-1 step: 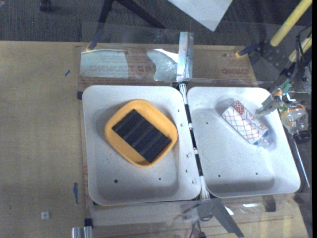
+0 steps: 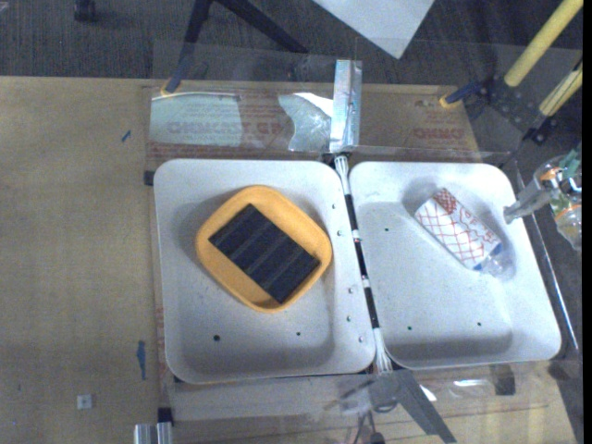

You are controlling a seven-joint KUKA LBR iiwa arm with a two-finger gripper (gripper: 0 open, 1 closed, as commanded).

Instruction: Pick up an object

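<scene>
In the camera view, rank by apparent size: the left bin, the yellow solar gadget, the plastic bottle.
1. left bin
2. yellow solar gadget, lying in that bin
3. plastic bottle, in the right bin
The gaps are plain despite the slanted view.

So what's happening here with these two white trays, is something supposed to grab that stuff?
A robot arm is meant to pick up an object, but nothing is being handled yet. The yellow rounded-square item with a dark ribbed panel on top lies in the left white bin. A clear plastic bottle with a red-and-white label lies on its side in the right white bin. A grey metal part pokes in at the right edge, apart from the bottle.
</scene>
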